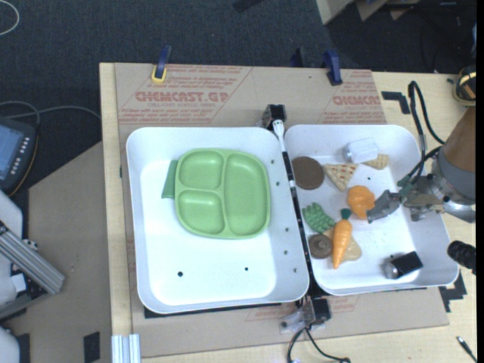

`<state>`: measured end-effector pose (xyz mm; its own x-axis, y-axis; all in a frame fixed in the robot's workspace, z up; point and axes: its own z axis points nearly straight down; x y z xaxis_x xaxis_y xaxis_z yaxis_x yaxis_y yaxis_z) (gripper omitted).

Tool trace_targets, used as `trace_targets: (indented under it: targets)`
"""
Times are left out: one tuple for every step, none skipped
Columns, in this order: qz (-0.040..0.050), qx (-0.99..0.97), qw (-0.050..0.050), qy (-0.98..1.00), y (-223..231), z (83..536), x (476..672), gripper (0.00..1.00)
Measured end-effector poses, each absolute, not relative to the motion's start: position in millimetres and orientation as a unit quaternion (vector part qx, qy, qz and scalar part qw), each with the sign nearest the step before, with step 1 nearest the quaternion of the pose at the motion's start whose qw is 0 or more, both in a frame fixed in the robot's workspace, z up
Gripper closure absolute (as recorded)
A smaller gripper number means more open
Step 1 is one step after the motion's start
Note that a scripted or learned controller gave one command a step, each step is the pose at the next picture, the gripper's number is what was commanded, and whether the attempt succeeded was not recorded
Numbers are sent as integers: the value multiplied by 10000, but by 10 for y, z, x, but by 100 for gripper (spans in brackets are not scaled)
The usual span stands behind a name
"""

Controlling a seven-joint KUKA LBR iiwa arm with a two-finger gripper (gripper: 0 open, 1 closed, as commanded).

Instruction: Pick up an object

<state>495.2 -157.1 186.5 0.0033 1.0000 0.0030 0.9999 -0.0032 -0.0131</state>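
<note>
Hovering gripper just right of orange ball.

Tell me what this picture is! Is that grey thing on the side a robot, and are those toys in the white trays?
Yes, the grey thing is a robot arm reaching in from the right. The camera hangs above the bench and looks down at a slant. Its grabbing part, the end effector, hangs over the right bin, next to an orange ball. I can't tell if it is gripping anything. That bin holds toy food: a carrot, a brown disc, a waffle-like wedge, something leafy green, plus a white piece and a small black block. The left bin holds a green plate with three sections.
</note>
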Motion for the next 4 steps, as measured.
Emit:
trace_targets:
  targets:
    - [2,-7071,4,-7071,-1570,1923,4983,0]
    - [15,-7069,37,-7073,-1507,1299,4986,0]
    - [-10,-7077,2,-7065,-1505,844,4998,0]
    - [-34,-7072,-25,-7070,-1498,985,5017,100]
